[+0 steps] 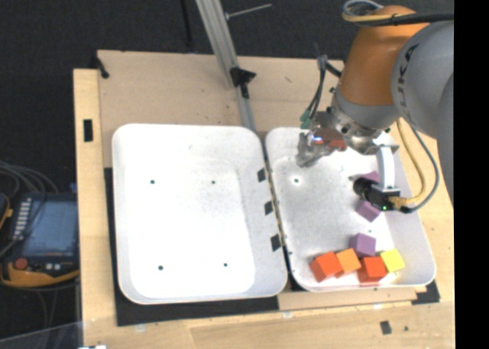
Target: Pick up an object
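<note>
My gripper (309, 149) hangs over the back left part of the right bin (321, 202), and I cannot tell from this angle how it is set.

My grey arm (420, 72) with its orange band (374, 57) reaches in from the right and covers the bin's back right corner. The blocks lie well apart from my gripper, along the bin's right and front sides. A purple block (370, 208) sits by the right wall, partly under a black and white piece of my wrist. Near the front right corner a cluster lies close together: an orange-red block (326, 265), an orange block (348, 260) touching it, a second purple block (366, 244) just behind, a red-orange block (374, 267) and a yellow block (393, 260) at the right end. All are small, plain-faced cubes. The left bin (191, 210) lies beside on the bench (176, 88).
</note>
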Motion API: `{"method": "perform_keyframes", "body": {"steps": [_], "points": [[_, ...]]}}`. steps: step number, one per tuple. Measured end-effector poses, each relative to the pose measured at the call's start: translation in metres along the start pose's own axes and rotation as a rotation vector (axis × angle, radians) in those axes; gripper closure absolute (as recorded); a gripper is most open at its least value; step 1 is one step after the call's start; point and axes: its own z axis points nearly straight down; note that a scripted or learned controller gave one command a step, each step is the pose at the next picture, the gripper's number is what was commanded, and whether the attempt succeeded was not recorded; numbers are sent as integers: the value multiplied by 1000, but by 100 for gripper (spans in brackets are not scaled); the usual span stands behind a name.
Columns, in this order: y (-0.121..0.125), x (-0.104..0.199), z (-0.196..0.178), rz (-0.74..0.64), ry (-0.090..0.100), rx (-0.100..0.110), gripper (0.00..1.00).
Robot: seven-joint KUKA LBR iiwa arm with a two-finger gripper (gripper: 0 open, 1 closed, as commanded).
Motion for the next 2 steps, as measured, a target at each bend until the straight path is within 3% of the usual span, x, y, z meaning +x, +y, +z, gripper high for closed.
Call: {"method": "perform_keyframes", "body": {"steps": [1, 2], "points": [[-4, 55, 8, 1, -1, 2, 100], [-11, 107, -7, 0, 0, -2, 100]]}}
